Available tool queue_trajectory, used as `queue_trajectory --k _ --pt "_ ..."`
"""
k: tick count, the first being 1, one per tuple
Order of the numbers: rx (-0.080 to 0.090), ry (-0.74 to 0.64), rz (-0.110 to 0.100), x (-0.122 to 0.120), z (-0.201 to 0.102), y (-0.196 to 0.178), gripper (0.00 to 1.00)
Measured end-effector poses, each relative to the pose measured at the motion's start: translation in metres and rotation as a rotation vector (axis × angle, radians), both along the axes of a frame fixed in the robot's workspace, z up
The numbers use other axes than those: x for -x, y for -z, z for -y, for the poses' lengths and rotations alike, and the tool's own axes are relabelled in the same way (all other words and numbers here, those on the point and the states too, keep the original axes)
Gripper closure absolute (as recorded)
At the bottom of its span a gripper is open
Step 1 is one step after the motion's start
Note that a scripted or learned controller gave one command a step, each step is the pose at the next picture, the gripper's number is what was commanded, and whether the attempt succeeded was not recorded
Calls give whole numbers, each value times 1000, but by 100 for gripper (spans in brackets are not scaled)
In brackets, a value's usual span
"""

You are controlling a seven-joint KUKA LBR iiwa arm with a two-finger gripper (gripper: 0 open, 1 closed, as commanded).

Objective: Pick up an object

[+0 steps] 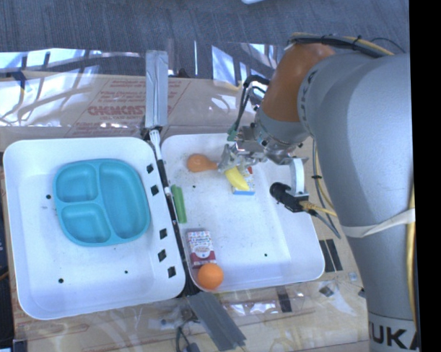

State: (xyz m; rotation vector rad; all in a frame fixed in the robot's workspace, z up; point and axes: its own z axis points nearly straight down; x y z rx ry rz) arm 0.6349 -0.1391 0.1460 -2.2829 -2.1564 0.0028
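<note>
Left bin [20, 215]: white, speckled with small dark dots. Right bin [280, 242]: white, likewise speckled. Divided plate [102, 201]: plain turquoise blue. Orange ball [209, 276]: solid orange. Second rounded item [200, 163]: orange-tan. Small box [200, 246]: red and white print, pattern too small to read. Stick [179, 204]: green. Block [239, 181]: yellow over a blue edge, possibly a sponge. Arm [364, 145]: grey, orange band. Tool [238, 158]: metallic grey.
</note>
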Motion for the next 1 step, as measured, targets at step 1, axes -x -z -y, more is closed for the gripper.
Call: queue_trajectory --k 1 --pt "0 -75 1 -22 -38 -54 100"
